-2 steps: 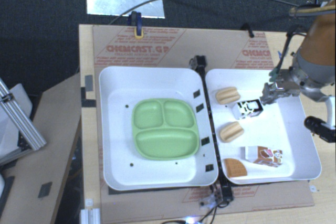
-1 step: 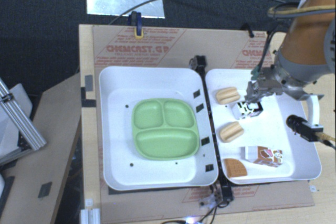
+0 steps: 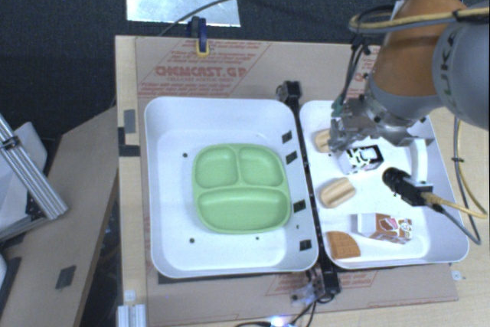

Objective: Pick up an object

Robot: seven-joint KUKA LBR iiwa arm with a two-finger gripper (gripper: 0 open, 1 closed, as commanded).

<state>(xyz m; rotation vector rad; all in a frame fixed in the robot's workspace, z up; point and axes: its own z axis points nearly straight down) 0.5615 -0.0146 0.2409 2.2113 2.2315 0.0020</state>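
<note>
A desk point(image 3: 230, 61) covered with printed cardboard carries two shallow white bins side by side. The left bin point(image 3: 168, 188), near the middle of the frame, holds a pale green plate point(image 3: 241, 188) with three compartments, lying flat.

The right bin point(image 3: 448, 237), toward the right edge of the frame, holds several small things. A tan bread-like piece point(image 3: 321, 140) lies near the bin's upper left corner. A second tan bread roll point(image 3: 337, 192) lies lower down, near the bin's left wall. An orange-brown waffle-like piece point(image 3: 343, 244) sits in the lower left corner, and just to its right lies a small flat packet point(image 3: 387, 227) printed in white and brown.

The grey arm point(image 3: 417, 61) with its orange band reaches in from the upper right. Its claw point(image 3: 344, 135) hangs low over the upper part of the right bin, just beside the upper bread piece. I cannot tell whether it is released or clenched, nor whether it touches the bread.
</note>
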